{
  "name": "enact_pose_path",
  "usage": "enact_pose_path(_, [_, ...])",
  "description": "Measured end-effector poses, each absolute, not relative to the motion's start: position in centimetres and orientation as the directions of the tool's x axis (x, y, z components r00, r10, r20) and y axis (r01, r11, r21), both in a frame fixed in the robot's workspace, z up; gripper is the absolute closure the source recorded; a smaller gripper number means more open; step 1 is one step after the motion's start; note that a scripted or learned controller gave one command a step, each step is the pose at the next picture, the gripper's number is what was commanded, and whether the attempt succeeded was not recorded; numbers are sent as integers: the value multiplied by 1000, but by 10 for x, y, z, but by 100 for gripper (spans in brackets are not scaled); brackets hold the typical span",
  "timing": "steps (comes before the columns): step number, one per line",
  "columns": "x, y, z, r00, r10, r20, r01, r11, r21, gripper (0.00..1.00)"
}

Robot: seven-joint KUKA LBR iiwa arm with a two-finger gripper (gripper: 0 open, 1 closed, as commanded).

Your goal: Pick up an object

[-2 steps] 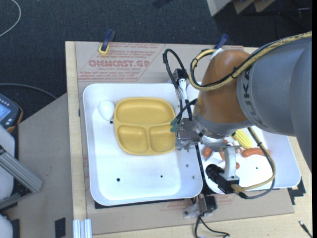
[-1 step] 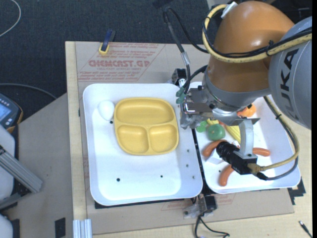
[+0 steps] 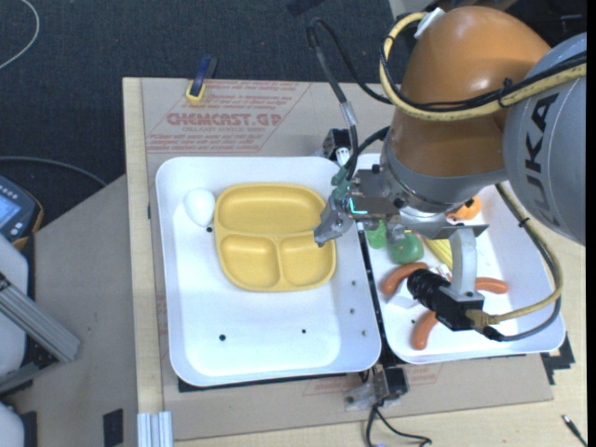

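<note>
Two shallow white bins sit side by side on the desk [image 3: 140, 343], a left bin [image 3: 270, 343] and a right bin [image 3: 531, 277], with a printed cardboard sheet [image 3: 228, 115] lying behind them. In the left bin a yellow divided tray [image 3: 270, 236] rests toward the back, three compartments showing, and a small white ball [image 3: 199, 205] lies just beside the tray's left rim, touching or nearly so. The front half of that bin is bare white floor.

The grey arm [image 3: 559, 128] with its orange band [image 3: 466, 54] reaches in from the right and hangs over the divider between the bins, covering much of the right bin's back. The claw [image 3: 340, 214] points down and left at the tray's right rear corner; a grey finger [image 3: 328, 227] slants onto or just above that rim. How far the claw is open I cannot tell, and nothing is visibly caught in it.

Loose things lie in the right bin beneath the wrist: a green piece [image 3: 402, 247], a yellow piece [image 3: 442, 250], an orange sausage [image 3: 403, 277] near the divider, a second orange sausage [image 3: 425, 330] toward the front, another orange piece [image 3: 491, 286] to the right, and a bit of orange [image 3: 466, 210] further back under the arm. A black fitting [image 3: 442, 298] with a cable sits over the middle of these
</note>
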State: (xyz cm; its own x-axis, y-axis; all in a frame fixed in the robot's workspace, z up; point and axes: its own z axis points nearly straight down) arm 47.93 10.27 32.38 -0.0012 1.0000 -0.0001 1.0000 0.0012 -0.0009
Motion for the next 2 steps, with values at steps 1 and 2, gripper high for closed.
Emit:
enact_pose_path(1, [480,103,334,-2,1000,0,1000,2,2,100])
enact_pose_path(2, [480,103,334,-2,1000,-1,1000,2,1,0])
